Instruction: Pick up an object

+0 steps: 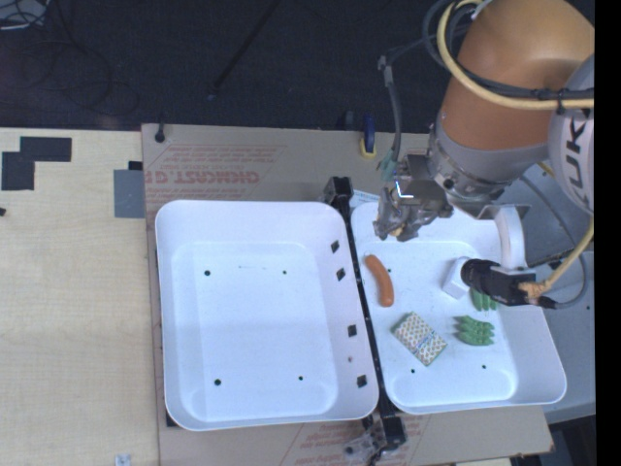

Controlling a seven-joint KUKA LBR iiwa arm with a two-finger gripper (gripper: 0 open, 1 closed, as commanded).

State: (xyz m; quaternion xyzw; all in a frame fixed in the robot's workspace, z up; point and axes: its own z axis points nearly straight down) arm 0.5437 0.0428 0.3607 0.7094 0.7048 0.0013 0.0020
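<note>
Hovering over right bin (543, 382), gripper (400, 223) with nothing visibly held, finger state unclear, orange sausage (380, 280) just below

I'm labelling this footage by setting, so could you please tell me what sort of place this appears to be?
Most likely a robotics lab set up for grasping trials. A grey and orange arm reaches over two white bins on a cardboard-covered bench, and small test items such as a toy sausage and patterned block lie in the right bin.

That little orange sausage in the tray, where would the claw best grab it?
Probably around its middle, coming straight down. The orange sausage lies flat in the right bin, long and narrow, running roughly up-down in the view, so the gripper should close across its short width. Bare floor on both sides leaves room.
</note>
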